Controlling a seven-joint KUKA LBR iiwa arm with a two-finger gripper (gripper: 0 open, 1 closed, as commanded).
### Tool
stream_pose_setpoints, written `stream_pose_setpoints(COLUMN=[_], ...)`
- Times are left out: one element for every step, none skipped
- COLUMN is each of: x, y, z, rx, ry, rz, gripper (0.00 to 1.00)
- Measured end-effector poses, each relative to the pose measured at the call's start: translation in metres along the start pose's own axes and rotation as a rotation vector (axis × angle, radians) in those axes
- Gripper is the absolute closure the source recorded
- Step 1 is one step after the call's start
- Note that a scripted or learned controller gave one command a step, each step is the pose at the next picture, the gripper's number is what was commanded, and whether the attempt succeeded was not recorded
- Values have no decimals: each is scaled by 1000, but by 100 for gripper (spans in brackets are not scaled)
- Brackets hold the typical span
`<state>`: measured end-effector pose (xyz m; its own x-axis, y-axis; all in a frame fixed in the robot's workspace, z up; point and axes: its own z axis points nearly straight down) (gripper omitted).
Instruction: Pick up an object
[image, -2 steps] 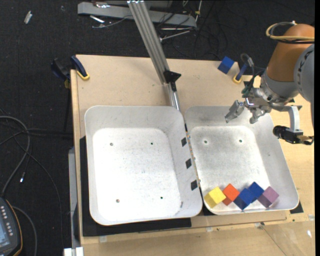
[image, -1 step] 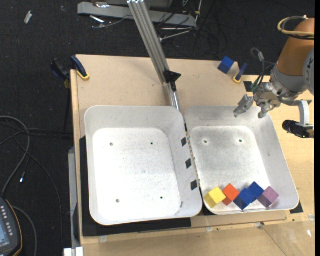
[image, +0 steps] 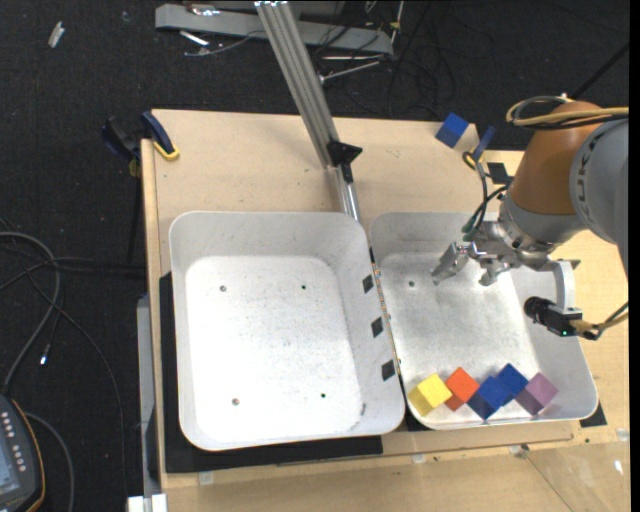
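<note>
Overhead slanted view of a wooden tabletop (image: 250, 160) carrying 2 shallow white bins side by side. The left bin (image: 195, 235) is the larger in the picture, its floor speckled with small dark marks. The right bin (image: 400, 240) holds 4 blocks clustered along its near edge: from left to right, a yellow block (image: 431, 393), an orange block (image: 461, 385), a blue block (image: 500, 390) and a purple block (image: 537, 393). Yellow touches orange, and orange touches blue; the purple block sits just beside the blue one, at the near right corner.

The grey arm (image: 600, 180), with its orange band (image: 540, 165), reaches in from the right over the far half of the right bin. Its claw (image: 466, 265) points down toward the bin floor with the 2 fingers spread apart and nothing between them. The claw is well apart from the 4 blocks, which lie nearer the viewer.

A second blue block (image: 453, 129) rests on the tabletop beyond the right bin, outside both bins. A slanted metal pole (image: 300, 85) crosses the far side of the tabletop, ending near the gap between the bins. A clamp with a yellow tip (image: 150, 135) grips the far left corner of the tabletop.
</note>
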<state>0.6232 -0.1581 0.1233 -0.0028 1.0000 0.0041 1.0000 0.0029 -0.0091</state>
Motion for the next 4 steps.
stream_pose_setpoints(x=[-51,42,-43,52], y=[-71,-131,-77,-100], z=[18,27,3,-31], rx=[-3,-7,-17,-9], ry=[-5,-1,-11,0], rz=[11,-3,7,-6], gripper=[0,0,0,0])
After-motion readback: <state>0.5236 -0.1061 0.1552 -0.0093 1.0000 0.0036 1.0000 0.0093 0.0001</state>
